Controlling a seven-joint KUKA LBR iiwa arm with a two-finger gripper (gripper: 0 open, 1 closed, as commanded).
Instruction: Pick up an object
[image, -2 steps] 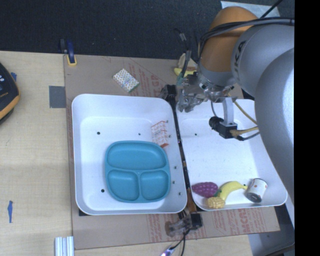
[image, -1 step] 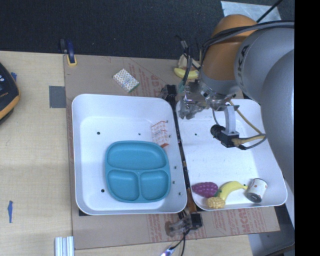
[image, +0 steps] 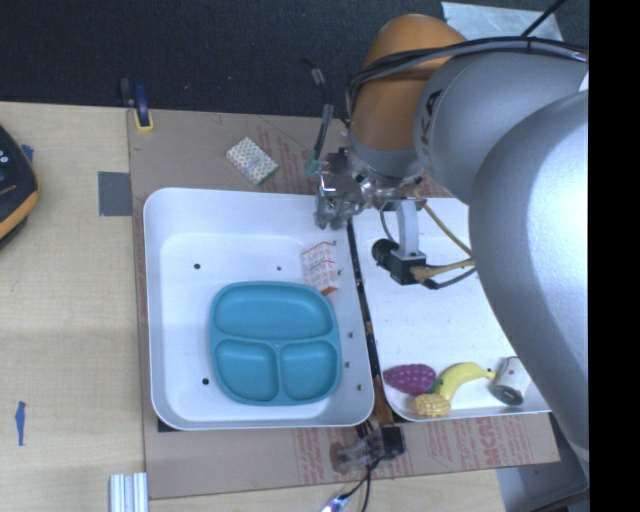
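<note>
Gripper (image: 332, 212) sits upper center of frame, at top rim between bins; can't tell its state. Small packet (image: 320, 267) lies just below it in left bin (image: 165, 300), touching blue tray (image: 275, 341). Banana (image: 462, 378), grapes (image: 409, 377), corn (image: 431, 405) lie at lower right of frame.

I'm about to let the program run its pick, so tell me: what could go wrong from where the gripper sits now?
1. The gripper hangs over the left bin's rim, not over the small packet; a straight descent might strike the rim.
2. The packet lies close beside the blue divided plate, so fingers could catch the plate.
3. The toy fruits crowd the right bin's near edge, hard to grasp singly.
</note>
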